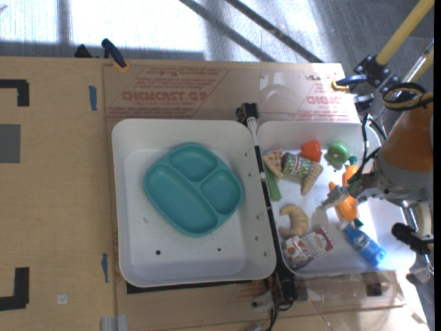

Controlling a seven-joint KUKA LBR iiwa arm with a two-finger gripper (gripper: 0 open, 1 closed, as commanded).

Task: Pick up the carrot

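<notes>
Bright daylight, glare, slanted shadows

Teal plate smooth matt plastic; bins glossy white plastic

The arm enters from three o'clock, its orange band at the frame's edge, wrist bent down toward nine o'clock. Its gripper sits low; how its jaws stand cannot be made out.
</notes>
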